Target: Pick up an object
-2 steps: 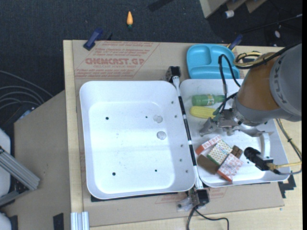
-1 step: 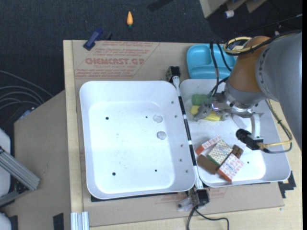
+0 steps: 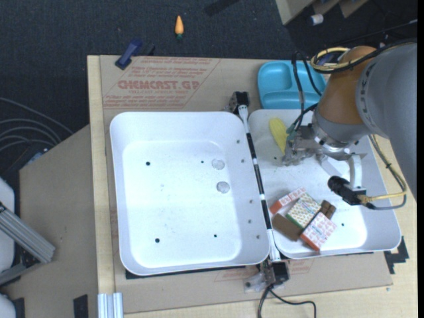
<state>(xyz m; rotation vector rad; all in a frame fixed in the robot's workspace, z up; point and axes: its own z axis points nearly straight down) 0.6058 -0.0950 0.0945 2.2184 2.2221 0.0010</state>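
1. The arm (image 3: 371,91) reaches in from the right — grey, with an orange band above the wrist — and bends down over the back part of the right bin (image 3: 377,240).
2. The gripper (image 3: 295,150) hangs low in that bin, near its back left corner, just beside a yellow object (image 3: 277,134) that lies against the bin floor close to the divider between the bins.
3. The wrist body hides the gripper's end, so I cannot tell whether it is parted or closed, or whether it touches the yellow object; nothing can be seen held in it.
4. Toward the front of the right bin, well apart from the gripper, lies a cluster of small boxes (image 3: 303,218) — patterned cartons in red, white and yellow, touching one another, with a dark brown block (image 3: 285,226) at the cluster's left edge.
5. A black fitting (image 3: 344,189) with a yellow cable juts from the arm over the middle of the right bin.
6. The left bin (image 3: 132,237) shows two small round marks near its middle-right.
7. Behind the right bin, on the bench, sits a light blue tray (image 3: 281,85), partly covered by the arm.
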